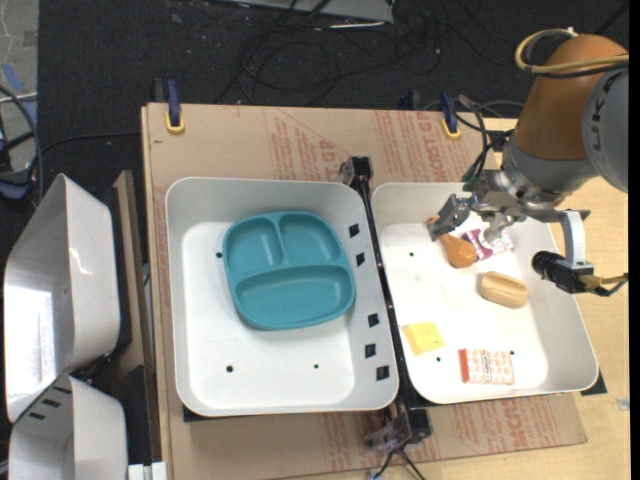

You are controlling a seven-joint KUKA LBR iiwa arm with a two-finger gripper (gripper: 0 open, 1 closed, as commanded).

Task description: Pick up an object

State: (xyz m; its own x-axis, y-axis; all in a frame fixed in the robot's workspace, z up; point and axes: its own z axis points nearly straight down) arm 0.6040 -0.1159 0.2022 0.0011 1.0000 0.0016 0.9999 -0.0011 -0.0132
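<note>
Two shallow white bins sit side by side on a cardboard-covered surface (300,148).

Left bin (200,368): one teal divided plate (288,270), three compartments, lying flat toward the far half of the bin.

Right bin (560,363): four loose things.
- Orange-brown rounded object (461,252) in the far part of the bin.
- Tan bread-roll-like piece (502,289) just near and right of it, apart from it.
- Yellow square pad (422,337) toward the near left, close to the divider between the bins.
- White packet with red print (488,366) near the front edge, right of the yellow pad.
- A pink-and-white wrapper (492,240) lies just right of the orange-brown object, partly under the arm's wrist.

Arm (565,108) comes in from the far right, orange band above the wrist. Gripper (458,218) hangs over the far part of the right bin, directly above the orange-brown object. Cannot tell how wide the gripper is set or whether it has hold of anything; metal parts and object overlap in this view.
</note>
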